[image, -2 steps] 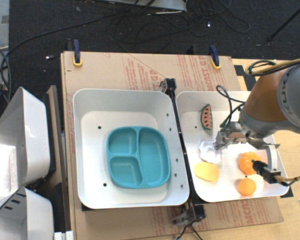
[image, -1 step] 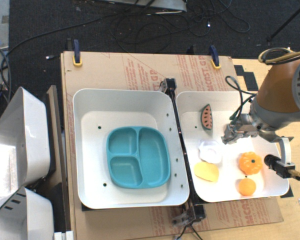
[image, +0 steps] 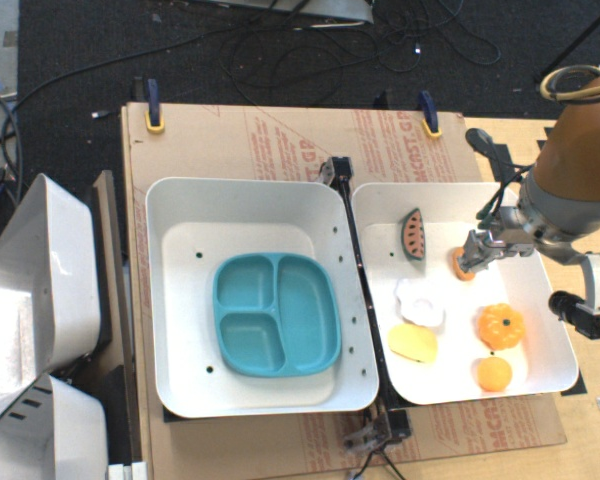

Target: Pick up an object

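Gripper (image: 472, 256) sat low in the right bin (image: 555, 298), right over a small orange object (image: 465, 269); couldn't tell from this angle whether it had the piece or not. Watermelon slice (image: 412, 234) was just left of it. Nearer the front: a white piece (image: 421, 309) touching a yellow piece (image: 413, 344), an orange pumpkin (image: 501, 326), an orange ball (image: 494, 373). Left bin (image: 180, 268) held a teal divided tray (image: 276, 314). Both bins rested on a cardboard sheet (image: 270, 143) clamped at the back edge, dark carpet (image: 80, 38) with cables behind it.
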### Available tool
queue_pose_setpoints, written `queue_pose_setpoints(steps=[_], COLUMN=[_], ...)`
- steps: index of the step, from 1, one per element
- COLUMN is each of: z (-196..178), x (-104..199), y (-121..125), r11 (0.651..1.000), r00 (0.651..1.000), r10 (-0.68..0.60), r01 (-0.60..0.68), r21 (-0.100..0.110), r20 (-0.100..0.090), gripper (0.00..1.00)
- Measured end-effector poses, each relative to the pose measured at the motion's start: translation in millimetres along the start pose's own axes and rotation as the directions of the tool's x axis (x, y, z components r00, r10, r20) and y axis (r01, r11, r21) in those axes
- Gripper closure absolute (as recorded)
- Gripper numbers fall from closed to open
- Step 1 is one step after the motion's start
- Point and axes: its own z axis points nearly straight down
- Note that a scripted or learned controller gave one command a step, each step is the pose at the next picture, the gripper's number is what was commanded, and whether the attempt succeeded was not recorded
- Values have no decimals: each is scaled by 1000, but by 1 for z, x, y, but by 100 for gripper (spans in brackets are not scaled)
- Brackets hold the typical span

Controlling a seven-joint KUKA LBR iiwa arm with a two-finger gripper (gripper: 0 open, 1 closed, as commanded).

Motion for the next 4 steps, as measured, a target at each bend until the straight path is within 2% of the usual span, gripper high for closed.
queue_pose_setpoints(steps=[1, 2, 3, 4], z=[6, -11, -4, -23], x=[56, 106, 160, 209], y=[-5, -11, -13, -15], r11=[1000, 1000, 1000, 1000], r00=[1000, 1000, 1000, 1000], r10=[-4, -5, -5, -5], r01=[4, 5, 5, 5], r21=[7, 5, 7, 3], r20=[-3, -3, -3, -3], gripper=[100, 100, 100, 100])
